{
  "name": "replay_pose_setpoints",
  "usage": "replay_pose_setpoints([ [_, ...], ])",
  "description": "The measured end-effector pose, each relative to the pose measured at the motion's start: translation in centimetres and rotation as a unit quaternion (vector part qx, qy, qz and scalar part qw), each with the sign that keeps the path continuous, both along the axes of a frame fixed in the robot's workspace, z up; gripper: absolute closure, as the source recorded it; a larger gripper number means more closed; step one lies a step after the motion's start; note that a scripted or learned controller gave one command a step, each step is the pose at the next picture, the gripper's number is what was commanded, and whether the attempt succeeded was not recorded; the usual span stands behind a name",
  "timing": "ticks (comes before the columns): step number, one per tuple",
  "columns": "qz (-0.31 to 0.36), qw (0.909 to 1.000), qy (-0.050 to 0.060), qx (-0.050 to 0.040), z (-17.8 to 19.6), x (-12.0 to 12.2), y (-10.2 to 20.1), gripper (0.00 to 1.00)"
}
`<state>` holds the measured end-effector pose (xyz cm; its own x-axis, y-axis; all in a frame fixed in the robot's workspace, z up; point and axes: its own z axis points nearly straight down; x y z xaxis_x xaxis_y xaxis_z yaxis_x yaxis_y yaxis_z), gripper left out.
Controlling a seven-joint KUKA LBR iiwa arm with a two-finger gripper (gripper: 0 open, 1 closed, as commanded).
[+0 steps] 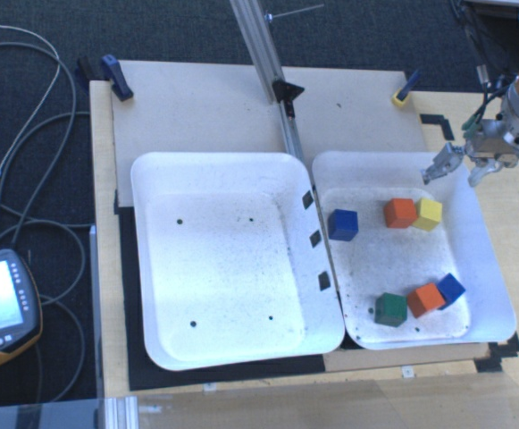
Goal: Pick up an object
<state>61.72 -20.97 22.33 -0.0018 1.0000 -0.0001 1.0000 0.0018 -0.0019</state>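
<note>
Over the right bin's (487, 239) upper right corner, the tool (460, 170) is hovering open and empty; it should be centring squarely above the yellow cube (429, 213) before descending.

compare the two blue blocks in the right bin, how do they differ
The upper blue block stands alone near the bin's left wall; the lower blue block touches an orange block near the right wall. The upper one looks larger and lighter; the lower one looks darker. Both are blue cubes lying in the right bin.
</note>
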Motion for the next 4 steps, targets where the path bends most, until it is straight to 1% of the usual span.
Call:
replay_pose_setpoints([
  [1, 0.001, 1.0, -0.002, -0.0009, 1.2, 0.1, 0.0, 1.0],
  [2, -0.001, 1.0, -0.004, -0.0011, -9.1, 0.5, 2.4, 1.0],
  [3, -0.001, 1.0, -0.002, 0.0, -9.4, 0.4, 2.5, 0.0],
  [4, 0.003, 1.0, 0.0, 0.0023, -12.5, 0.3, 10.7, 0.0],
])
